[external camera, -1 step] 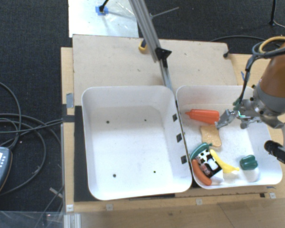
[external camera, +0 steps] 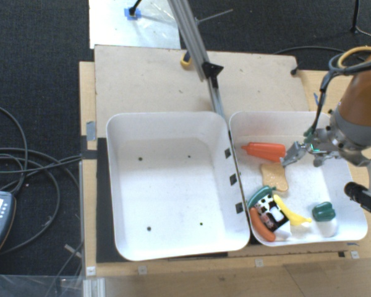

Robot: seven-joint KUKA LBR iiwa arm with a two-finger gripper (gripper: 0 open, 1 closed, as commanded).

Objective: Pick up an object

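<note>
Hand point(external camera: 295, 154) hovering over right white bin point(external camera: 358, 231), grip state unclear. Orange plastic carrot point(external camera: 265, 150) lying just left of it, long axis running left-right.

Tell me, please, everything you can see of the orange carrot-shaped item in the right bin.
The orange carrot-shaped item looks like smooth plastic, tapered, its narrow tip pointing toward the left bin. It lies flat on the floor of the right bin, in the far half. The claw hovers by its thick end; contact is unclear. A tan piece lies just below it.
</note>
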